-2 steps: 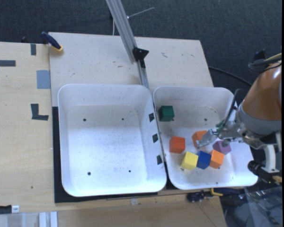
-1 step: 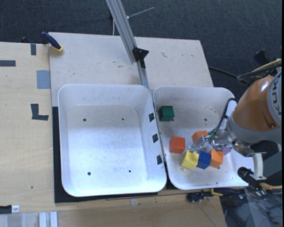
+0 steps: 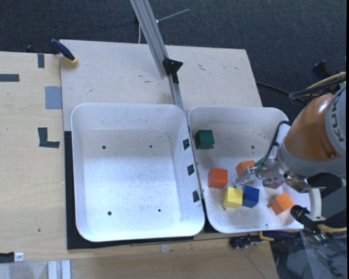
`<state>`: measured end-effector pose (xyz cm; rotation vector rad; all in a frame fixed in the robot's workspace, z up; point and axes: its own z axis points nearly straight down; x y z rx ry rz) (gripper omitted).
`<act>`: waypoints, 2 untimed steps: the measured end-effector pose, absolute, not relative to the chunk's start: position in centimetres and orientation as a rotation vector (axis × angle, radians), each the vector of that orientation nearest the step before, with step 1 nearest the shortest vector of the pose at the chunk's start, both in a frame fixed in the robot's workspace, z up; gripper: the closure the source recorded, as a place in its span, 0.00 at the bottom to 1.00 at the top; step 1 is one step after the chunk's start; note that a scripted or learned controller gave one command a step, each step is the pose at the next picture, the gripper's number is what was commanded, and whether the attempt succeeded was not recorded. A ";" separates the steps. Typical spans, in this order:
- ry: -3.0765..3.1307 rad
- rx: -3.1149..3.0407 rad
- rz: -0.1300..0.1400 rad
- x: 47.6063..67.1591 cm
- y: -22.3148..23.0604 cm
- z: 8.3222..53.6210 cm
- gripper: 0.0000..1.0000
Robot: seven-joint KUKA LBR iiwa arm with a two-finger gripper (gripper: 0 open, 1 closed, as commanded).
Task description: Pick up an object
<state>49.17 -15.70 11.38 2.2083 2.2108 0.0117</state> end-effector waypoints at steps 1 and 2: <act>2.214 2.215 0.006 49.0 -15.6 11.8 1.00; 2.222 2.218 0.002 48.4 -15.0 16.5 1.00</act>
